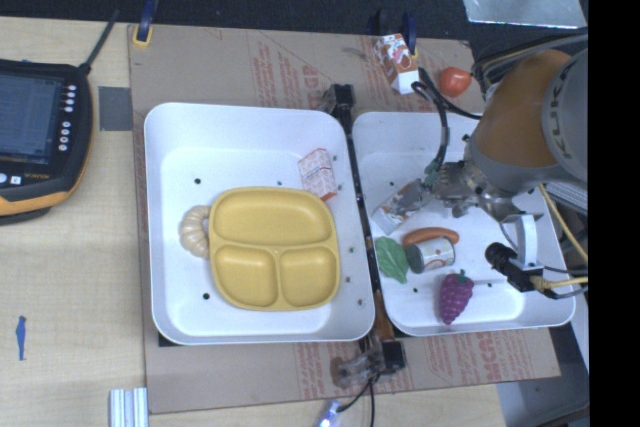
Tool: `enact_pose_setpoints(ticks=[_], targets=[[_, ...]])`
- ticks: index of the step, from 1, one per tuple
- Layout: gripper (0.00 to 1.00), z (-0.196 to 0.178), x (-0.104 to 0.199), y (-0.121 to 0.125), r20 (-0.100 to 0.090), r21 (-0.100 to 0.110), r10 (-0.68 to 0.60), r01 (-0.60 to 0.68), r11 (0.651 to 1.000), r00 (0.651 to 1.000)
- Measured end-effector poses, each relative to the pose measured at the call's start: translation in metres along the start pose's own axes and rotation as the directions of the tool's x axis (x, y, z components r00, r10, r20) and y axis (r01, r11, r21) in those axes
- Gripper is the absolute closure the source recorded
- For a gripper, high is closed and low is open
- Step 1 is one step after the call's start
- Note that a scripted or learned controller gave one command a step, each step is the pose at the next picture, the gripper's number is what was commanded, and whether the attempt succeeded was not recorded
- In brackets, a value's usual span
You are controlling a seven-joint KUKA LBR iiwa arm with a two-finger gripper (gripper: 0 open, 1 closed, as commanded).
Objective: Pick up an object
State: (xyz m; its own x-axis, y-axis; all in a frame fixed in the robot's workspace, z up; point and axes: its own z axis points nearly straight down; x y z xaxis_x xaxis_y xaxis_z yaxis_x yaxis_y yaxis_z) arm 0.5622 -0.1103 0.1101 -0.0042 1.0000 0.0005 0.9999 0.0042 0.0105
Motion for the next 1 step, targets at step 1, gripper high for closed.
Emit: enact_pose_setpoints(ticks=[1], targets=[[0.0,0.0174,0.0047,-0.0598,0.002,0.011,-0.001,0.001,1.0,1.0]])
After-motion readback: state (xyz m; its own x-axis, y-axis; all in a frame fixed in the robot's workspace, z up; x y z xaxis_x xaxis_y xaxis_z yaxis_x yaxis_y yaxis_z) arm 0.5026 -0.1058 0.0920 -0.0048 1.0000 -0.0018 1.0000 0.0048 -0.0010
